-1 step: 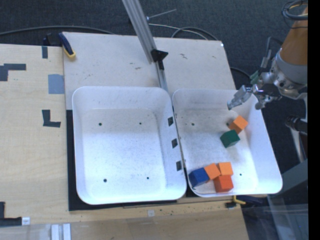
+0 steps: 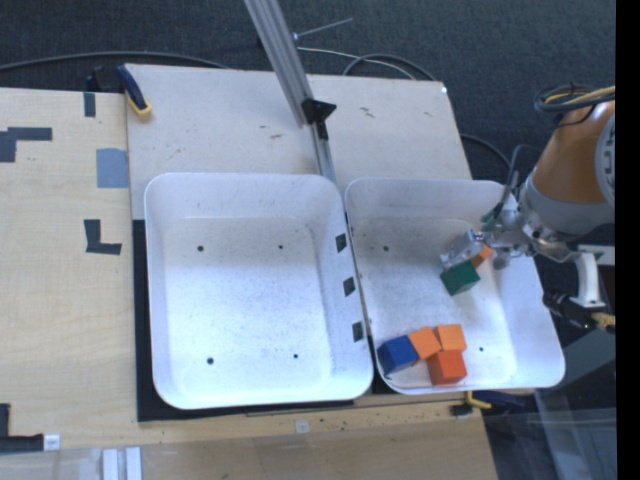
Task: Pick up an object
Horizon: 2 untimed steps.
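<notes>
Below claw: blue cube (image 2: 397, 352), orange cubes (image 2: 440, 351) clustered | claw (image 2: 478, 253) closed around green block (image 2: 460, 279), low over right bin (image 2: 535, 368) | step: grasp made | next: lift straight, check grip

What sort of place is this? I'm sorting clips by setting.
Probably a robotics lab bench: two white bins side by side on a taped board, a robot arm reaching in, small colored blocks, cables on dark carpet.
</notes>
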{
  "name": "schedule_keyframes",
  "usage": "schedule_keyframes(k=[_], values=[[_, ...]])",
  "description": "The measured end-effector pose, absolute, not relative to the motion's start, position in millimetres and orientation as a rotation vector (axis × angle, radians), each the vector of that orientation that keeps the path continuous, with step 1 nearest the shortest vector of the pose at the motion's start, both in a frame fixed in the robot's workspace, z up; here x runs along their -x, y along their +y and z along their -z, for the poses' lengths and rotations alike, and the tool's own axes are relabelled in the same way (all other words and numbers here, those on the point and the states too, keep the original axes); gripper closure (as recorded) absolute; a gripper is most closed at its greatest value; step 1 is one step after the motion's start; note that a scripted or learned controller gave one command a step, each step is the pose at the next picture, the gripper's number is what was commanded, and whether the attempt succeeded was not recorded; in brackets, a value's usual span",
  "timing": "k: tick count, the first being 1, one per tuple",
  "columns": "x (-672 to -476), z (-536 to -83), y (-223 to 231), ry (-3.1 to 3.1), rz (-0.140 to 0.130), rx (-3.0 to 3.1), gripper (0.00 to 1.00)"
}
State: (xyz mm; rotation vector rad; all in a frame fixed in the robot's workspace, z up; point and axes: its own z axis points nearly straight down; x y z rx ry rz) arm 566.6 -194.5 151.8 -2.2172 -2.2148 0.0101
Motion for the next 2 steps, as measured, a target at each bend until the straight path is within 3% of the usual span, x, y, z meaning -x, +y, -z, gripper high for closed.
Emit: schedule_keyframes(k=[1,2], values=[[-549.0,-114.3,-157.9,-2.233,0.009,2.232,0.00],[-549.9,-124.7,-156.4,-2.237,0.012,2.231,1.00]])
